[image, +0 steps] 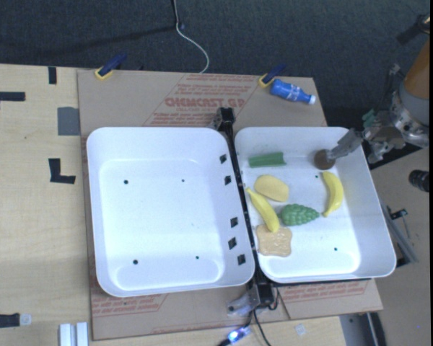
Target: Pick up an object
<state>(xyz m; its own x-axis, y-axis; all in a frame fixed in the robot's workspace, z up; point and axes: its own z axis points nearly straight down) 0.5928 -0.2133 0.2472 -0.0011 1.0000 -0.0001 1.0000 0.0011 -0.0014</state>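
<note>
The right bin holds several toy foods: a green block, a yellow lemon-like piece, a banana along the left wall, a green bumpy piece, a tan toast slice and a second banana. A small brown round piece lies near the bin's far right corner. My gripper reaches in from the right at a slant, its tip right beside the brown piece. Whether it touches that piece is unclear.
The left bin sits beside the right one, with a black clip divider between them. A blue bottle lies on the cardboard behind the right bin. A cable hangs at the back.
</note>
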